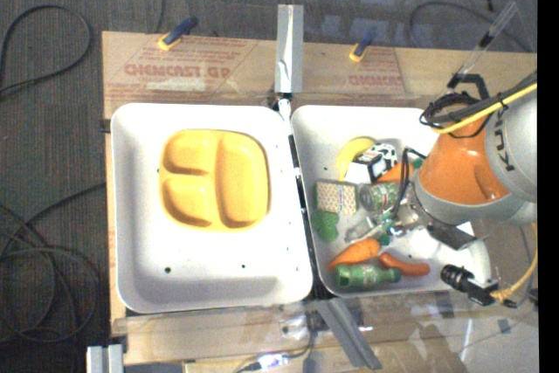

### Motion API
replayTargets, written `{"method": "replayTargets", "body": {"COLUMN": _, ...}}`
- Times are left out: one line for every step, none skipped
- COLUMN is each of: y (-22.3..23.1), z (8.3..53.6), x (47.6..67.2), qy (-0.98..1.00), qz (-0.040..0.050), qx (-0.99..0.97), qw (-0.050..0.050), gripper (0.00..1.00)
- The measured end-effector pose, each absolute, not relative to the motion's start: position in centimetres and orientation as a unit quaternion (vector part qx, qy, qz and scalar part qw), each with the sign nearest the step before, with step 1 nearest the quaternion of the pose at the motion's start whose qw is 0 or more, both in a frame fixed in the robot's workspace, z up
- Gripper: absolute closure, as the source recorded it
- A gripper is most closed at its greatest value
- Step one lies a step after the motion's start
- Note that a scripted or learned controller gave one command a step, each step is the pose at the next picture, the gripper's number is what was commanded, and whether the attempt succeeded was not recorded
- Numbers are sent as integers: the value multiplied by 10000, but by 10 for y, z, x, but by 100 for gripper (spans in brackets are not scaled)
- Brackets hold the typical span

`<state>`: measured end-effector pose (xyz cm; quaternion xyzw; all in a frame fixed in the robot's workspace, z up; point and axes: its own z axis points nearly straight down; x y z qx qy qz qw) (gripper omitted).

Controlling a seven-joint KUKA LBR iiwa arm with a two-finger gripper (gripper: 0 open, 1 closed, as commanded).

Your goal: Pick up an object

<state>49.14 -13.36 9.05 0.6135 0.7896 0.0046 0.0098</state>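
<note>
- Where the frame begins at the left, the left bin (pixel 131 214) is seen, and a yellow divided plate (pixel 214 179) lies in its upper middle, well apart from the arm.
- Between the two bins, at centre top, a grey upright post (pixel 288 48) is seen, with two yellow-and-blue clamps (pixel 177 32) on the cardboard behind.
- In the right bin (pixel 306 188), right of centre, the objects are heaped close together: a yellow banana (pixel 354 151) at the top, a black-and-white block (pixel 379 159) just beside it, a checked packet (pixel 336 198) below, a green lump (pixel 326 227) at the bin's left wall, an orange carrot (pixel 356 252), and a green bottle (pixel 367 277) along the lower edge.
- At the right of the frame, the arm (pixel 463 175) is bent over this heap, and the gripper (pixel 390 218) is lowered among the items near the carrot.
- Whether anything is gripped cannot be told; the tool's tip is lost in clutter.
- The step in hand is judged to be the descent onto one item. It would be done well if one separate object, such as the carrot, were centred squarely before closing, and neighbours were left undisturbed.
- A straight, slow lift is advised, since a crowded grasp may slip.
</note>
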Motion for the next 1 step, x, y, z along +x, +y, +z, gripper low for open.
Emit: {"method": "replayTargets", "body": {"y": -133, "z": 98, "x": 491, "qy": 7901, "qz": 45, "qx": 6130, "qw": 47, "gripper": 100}}
